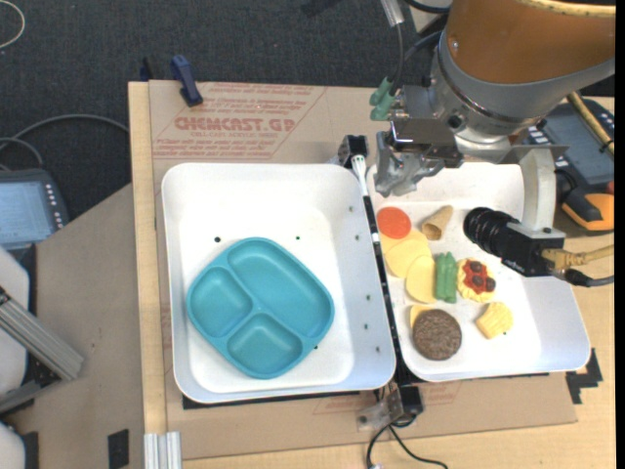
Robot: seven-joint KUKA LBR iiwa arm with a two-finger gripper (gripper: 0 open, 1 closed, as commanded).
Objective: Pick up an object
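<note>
Gripper [398, 176]: I see it at the far left corner of the right bin [562, 345], finger state I cannot tell | Toy food [444, 291]: clustered in right bin, orange disc [395, 223] just near of gripper | Left bin [186, 203]: holds blue tray [259, 306].

Toy food pieces [441, 281] clustered flat in right bin [557, 345]: orange disc [395, 224], brown patty [437, 333], perhaps cone [437, 222].
</note>
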